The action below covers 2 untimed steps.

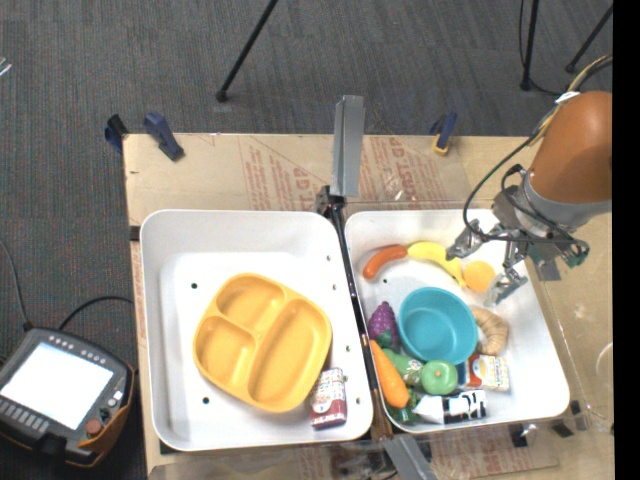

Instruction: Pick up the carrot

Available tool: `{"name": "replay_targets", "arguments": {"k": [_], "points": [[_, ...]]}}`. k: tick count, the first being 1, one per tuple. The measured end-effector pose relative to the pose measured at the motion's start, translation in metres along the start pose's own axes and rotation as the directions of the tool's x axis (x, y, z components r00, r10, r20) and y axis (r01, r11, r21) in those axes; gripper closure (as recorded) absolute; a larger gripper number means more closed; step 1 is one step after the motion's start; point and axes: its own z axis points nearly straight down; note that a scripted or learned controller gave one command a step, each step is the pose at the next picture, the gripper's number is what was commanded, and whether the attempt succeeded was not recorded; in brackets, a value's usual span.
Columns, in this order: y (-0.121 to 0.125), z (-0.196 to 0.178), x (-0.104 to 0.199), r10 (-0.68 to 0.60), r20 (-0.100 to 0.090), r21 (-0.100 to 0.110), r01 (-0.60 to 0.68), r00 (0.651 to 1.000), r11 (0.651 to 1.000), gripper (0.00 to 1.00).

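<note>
The carrot (388, 375) is an orange taper that lies along the left wall of the right bin (535, 343), near its front, with its tip toward the front edge. It rests beside purple grapes (382, 323) and a green apple (438, 376). My gripper (488, 265) hangs over the back right part of that bin, well away from the carrot, to its upper right. Its fingers (466, 243) are spread open, with nothing gripped. A small orange ball (479, 276) lies just below them.
A teal bowl (437, 323) sits mid-bin between gripper and carrot. A banana (433, 254), an orange sausage (384, 260), a tan root (492, 330), a small box (490, 373) and a carton (452, 406) crowd the right bin. The left bin (170, 268) holds a yellow divided plate (262, 340) and a can (328, 398).
</note>
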Motion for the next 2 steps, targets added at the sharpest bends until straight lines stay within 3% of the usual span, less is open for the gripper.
{"name": "replay_targets", "arguments": {"k": [1,2], "points": [[0.004,0.051,0.016,0.027,-0.005,-0.006,-0.027,1.0,1.0,0.0],[0.004,0.037,0.012,0.025,0.004,-0.002,-0.025,1.0,1.0,1.0]]}}
